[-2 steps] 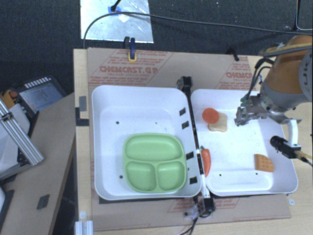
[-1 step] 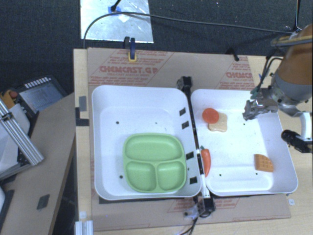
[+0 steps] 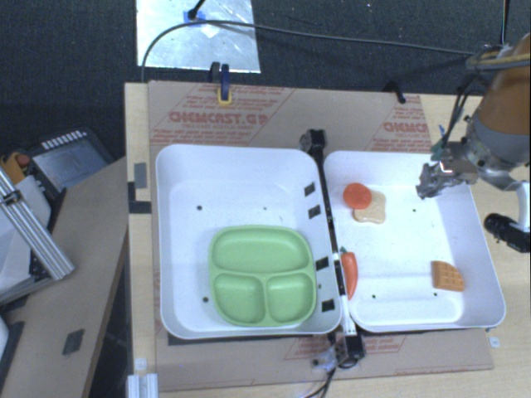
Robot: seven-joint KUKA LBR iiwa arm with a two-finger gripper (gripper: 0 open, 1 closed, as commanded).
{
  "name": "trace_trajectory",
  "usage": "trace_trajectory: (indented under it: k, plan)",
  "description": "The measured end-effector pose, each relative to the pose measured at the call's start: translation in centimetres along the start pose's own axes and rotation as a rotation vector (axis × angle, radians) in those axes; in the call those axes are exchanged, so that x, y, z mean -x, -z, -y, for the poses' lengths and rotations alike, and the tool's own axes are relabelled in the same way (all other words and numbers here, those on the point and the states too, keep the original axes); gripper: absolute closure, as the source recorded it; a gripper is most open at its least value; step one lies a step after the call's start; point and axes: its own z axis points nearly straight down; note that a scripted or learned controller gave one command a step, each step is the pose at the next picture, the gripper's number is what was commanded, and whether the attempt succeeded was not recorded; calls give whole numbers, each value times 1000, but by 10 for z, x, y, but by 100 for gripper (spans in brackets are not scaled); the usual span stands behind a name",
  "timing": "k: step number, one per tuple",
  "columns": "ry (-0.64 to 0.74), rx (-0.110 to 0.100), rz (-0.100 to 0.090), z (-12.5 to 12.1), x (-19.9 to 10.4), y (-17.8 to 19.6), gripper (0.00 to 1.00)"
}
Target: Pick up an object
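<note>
In the right bin (image 3: pixel 465 222) lie an orange round slice (image 3: pixel 358 195) resting against a pale bread-like piece (image 3: pixel 372 209), a red pepper-like piece (image 3: pixel 349 272) at the bin's left wall, and a tan waffle square (image 3: pixel 448 276) at the right front. My gripper (image 3: pixel 431 181) hangs over the bin's back right part, well right of the orange slice and above the waffle in the view. Nothing shows between its fingers.
The left bin (image 3: pixel 187 189) holds a green three-compartment plate (image 3: pixel 262 274) at its front. A black clip (image 3: pixel 315 140) sits where the two bins meet at the back. Cables cross behind the bench. A yellow clamp (image 3: pixel 224 89) stands at the cardboard's back edge.
</note>
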Motion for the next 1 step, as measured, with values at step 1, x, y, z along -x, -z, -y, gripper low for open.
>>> trace_trajectory:
  k: [1]
  plan:
    - [5,-2,-3,6,-51,8,100]
